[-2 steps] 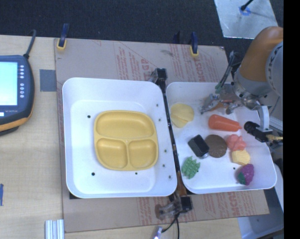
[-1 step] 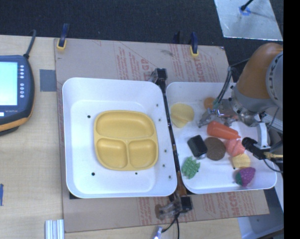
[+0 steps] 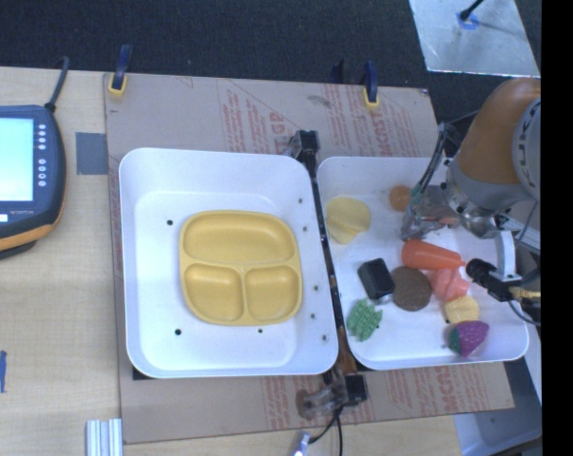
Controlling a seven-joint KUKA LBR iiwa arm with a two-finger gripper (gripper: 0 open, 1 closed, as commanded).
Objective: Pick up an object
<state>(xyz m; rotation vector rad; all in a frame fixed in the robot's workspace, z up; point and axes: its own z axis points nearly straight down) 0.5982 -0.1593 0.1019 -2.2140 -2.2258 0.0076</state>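
The right white bin (image 3: pixel 381 350) holds several toy foods: a pale yellow chip (image 3: pixel 347 218), a small orange ball (image 3: pixel 400 198), an orange carrot (image 3: pixel 430 255), a black block (image 3: pixel 375 278), a brown disc (image 3: pixel 411 289), a green broccoli piece (image 3: pixel 364 319), a pink piece (image 3: pixel 449 283), a yellow chunk (image 3: pixel 462 309) and purple grapes (image 3: pixel 468 336). My gripper (image 3: pixel 421 224) hangs low over the bin's far right part, just above the carrot and right of the orange ball. Nothing shows between its fingers.
The left white bin (image 3: pixel 143 255) carries a yellow three-compartment plate (image 3: pixel 240 266). A teach pendant (image 3: pixel 15 174) lies on the bench at far left. Clamps (image 3: pixel 370 84) hold the cardboard sheet at the back edge. Cables run along the bins' shared edge.
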